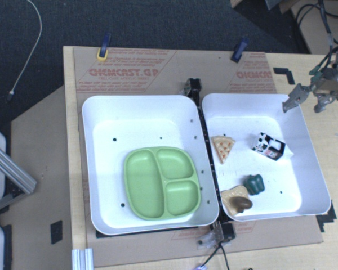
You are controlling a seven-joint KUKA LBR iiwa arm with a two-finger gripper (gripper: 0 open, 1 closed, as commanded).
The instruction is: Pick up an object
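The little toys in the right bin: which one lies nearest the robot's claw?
The black-and-white cow toy, toward the right bin's far right. The gripper hangs over that bin's far right corner; the pizza wedge, green toy and tan piece lie farther off.

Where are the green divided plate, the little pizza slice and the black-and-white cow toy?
green divided plate (161, 182): camera view, centre ridge.
pizza slice (222, 147): camera view, its middle.
cow toy (268, 146): camera view, its body.

The bench (158, 72) is topped by a brown sheet printed with red lettering. Two shallow white bins rest directly on it: the left bin (101, 122), and touching its right side, the right bin (304, 151). A yellow-and-blue clamp (103, 48) and a blue clamp (239, 49) grip the sheet's far edge behind the bins.
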